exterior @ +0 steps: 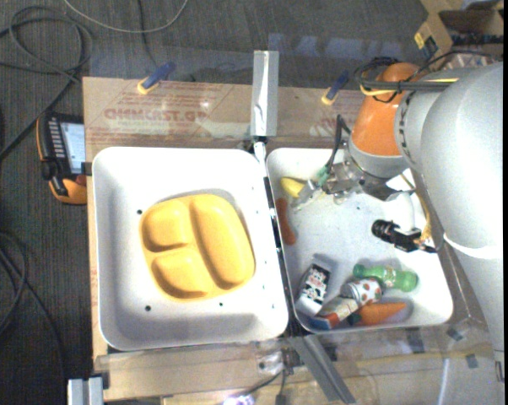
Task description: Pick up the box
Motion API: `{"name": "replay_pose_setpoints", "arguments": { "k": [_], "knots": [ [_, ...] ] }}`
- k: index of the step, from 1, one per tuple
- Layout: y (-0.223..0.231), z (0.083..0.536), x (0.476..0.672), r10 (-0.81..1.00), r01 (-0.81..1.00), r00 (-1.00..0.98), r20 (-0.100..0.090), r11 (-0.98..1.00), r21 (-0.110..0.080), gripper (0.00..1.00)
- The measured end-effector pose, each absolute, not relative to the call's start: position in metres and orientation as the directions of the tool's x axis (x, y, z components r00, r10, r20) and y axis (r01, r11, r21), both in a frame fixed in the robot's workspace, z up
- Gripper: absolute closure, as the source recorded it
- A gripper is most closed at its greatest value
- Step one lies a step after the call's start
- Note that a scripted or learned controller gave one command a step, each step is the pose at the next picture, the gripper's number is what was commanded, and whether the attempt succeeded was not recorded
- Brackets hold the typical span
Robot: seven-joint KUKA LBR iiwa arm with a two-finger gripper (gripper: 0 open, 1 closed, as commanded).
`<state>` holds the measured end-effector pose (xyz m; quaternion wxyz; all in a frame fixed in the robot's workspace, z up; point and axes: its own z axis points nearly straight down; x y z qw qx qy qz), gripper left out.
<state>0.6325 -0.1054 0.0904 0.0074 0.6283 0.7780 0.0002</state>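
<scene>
Looming nearest, grey arm [465,167], cut off by the frame, hiding part of the right bin [347,234]. Gripper [334,180] low at the bin's back, beside a yellow item [292,186]; released or clenched, cannot tell. Box [315,283] near the front wall, apart from the gripper, beside overlapping toys [376,289].

Small white box [315,284] with dark print, tilted, near the right bin's front-left corner.

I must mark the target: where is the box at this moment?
The box lies in the right bin, near its front edge, left of the green bottle.
</scene>
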Motion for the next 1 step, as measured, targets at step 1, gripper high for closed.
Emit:
{"name": "replay_pose_setpoints", "arguments": {
  "k": [1],
  "knots": [
    [-0.1045,0.1299,0.6012,0.997,0.997,-0.077,-0.001,0.077,-0.005,0.00]
  ]
}}
